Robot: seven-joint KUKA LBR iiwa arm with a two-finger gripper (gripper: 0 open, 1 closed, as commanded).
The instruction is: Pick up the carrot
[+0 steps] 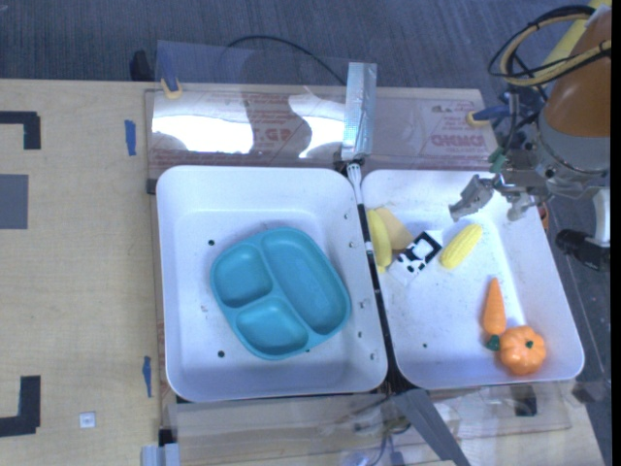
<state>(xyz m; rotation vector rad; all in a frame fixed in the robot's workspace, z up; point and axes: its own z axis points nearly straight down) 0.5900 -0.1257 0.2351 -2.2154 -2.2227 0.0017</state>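
Camera view has the gripper hanging over the far right part of the right bin, below the grey arm with its orange band. Its two fingers stand spread apart, one toward the bin's middle and one toward its right wall, and nothing sits between them. The corn lies just below and between the fingertips as seen from here, though whether they touch it cannot be told.

Nearer the front of the same bin lies the carrot, well apart from the gripper. It is orange, short and tapered, with its pointed tip aimed at the far wall and its thick end toward the front. That thick end touches, or all but touches, the pumpkin at the front right corner.

By the bin's left wall rests a banana, with a black-and-white block just beside it. A blue tray with three compartments sits in the left bin.
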